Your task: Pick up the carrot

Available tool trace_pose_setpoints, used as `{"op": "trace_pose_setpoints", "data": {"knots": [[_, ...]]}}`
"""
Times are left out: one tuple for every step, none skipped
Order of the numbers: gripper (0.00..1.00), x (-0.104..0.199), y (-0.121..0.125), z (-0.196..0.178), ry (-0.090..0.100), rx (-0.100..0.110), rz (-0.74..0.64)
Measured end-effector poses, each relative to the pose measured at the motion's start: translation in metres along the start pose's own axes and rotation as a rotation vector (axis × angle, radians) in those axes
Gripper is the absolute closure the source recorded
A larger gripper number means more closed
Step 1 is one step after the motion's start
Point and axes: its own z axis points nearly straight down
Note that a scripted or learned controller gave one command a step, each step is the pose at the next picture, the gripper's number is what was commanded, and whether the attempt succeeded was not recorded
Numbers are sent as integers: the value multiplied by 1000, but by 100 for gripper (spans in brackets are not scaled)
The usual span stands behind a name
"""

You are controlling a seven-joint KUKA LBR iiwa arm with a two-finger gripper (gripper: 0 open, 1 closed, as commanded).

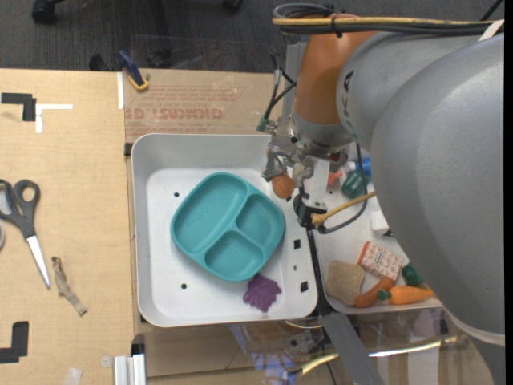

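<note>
Grey arm point(433, 159) looms nearest. Left bin point(148, 239) holds teal plate point(228, 226), purple grapes point(261, 293). Gripper point(282, 175) grips small orange-brown item point(281, 186). Carrot point(407, 294) in right bin, well apart.

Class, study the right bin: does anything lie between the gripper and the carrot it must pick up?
Yes. The gripper sits at the bin's far end; the carrot lies at the near end. A tan sponge-like block and a small patterned box lie between.

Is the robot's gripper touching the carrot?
Apart. The camera view shows the gripper up by the wall between the two bins, while the carrot lies far off in the right bin, beside a sponge.
</note>
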Motion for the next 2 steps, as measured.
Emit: {"op": "trace_pose_setpoints", "data": {"knots": [[100,-56,-3,0,1,0,-521],[100,25,11,18,1,-4,-747]]}}
